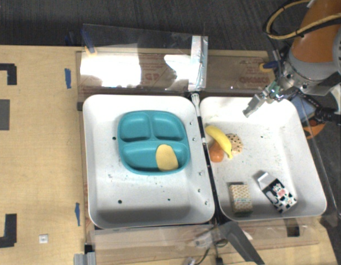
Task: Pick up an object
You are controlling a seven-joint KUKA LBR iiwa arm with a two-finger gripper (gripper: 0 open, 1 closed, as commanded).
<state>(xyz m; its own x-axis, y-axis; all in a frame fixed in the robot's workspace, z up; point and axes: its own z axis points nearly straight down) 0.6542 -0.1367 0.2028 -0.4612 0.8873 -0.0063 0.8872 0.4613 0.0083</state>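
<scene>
Gripper (252,109) at upper right of frame, over the upper edge of the right bin (305,148); state not discernible, nothing visibly between its tips. Grey arm (316,35) with orange band reaching in from the top right corner. In the right bin: banana (220,139) at the left side, lying across an orange fruit (216,154) and touching a speckled round item (234,143); tan block (240,197) near the lower edge; black-and-white box (278,192) at lower right. In the left bin (104,186): teal divided tray (152,141) holding a yellow lemon-like piece (167,158) in its lower right compartment. Clear plastic sheet (142,59) behind the bins.
</scene>
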